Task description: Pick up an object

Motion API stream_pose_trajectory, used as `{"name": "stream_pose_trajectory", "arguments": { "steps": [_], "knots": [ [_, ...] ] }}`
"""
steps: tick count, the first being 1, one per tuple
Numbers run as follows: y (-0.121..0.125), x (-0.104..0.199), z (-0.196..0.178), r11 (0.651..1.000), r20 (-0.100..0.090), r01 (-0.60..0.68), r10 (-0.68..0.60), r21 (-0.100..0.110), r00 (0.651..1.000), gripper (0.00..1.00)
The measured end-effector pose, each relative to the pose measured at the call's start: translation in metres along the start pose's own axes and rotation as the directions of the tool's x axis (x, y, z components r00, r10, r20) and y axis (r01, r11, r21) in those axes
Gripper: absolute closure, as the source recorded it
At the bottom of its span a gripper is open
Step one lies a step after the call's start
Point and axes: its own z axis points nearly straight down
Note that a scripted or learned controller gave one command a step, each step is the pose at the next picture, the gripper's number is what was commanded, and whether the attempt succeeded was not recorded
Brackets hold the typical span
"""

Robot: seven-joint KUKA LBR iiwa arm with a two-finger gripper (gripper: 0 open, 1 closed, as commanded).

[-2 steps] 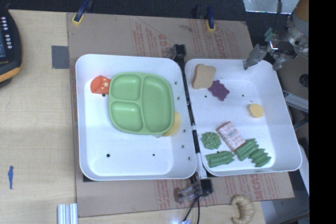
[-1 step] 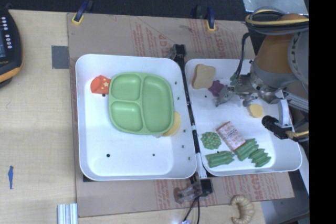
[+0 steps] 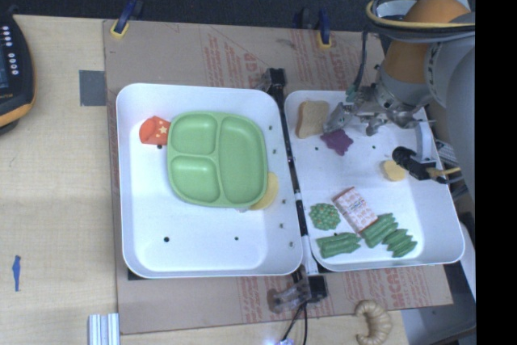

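Your end effector point(image 3: 346, 119) sits low over the back of the right bin point(image 3: 452, 234), reaching in from the right, with the grey arm and its orange band point(image 3: 428, 20) above it. Its metal tips lie between a slice of bread point(image 3: 311, 118) at the bin's back left corner and a purple piece point(image 3: 338, 141) just in front of them. From this slanted view you cannot tell whether it is open or closed, nor whether it touches the purple piece.

Elsewhere in your right bin, a small yellow piece point(image 3: 393, 170) rests toward the right side, just beside a black part of the arm's tooling. Nearer the front you have a round green cluster of peas point(image 3: 325, 216), a red-and-white patterned packet point(image 3: 355, 209) just to its right, and green bean pods point(image 3: 367, 238) spread along the front edge.

In your left bin point(image 3: 145, 250), a green divided plate point(image 3: 217, 159) with three compartments lies in the middle. A red item with a yellow star point(image 3: 153, 130) pokes out from under its left edge, and a pale yellow item point(image 3: 267, 191) shows at its lower right edge.

Both bins stand on a cardboard sheet point(image 3: 202, 44) clamped to the bench point(image 3: 48, 198). A black-and-orange handheld controller point(image 3: 11, 69) lies at the bench's far left.
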Motion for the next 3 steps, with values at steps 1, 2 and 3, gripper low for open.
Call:
{"name": "stream_pose_trajectory", "arguments": {
  "steps": [1, 2, 3],
  "knots": [
    [-0.095, 0.039, 0.000, 1.000, -0.004, -0.003, 0.003, 0.016, 1.000, 0.00],
    [0.002, -0.008, -0.002, 1.000, 0.003, 0.000, 0.000, -0.005, 1.000, 0.00],
    [-0.094, 0.037, -0.070, 1.000, -0.003, -0.003, 0.003, 0.009, 1.000, 0.00]
  ]
}}
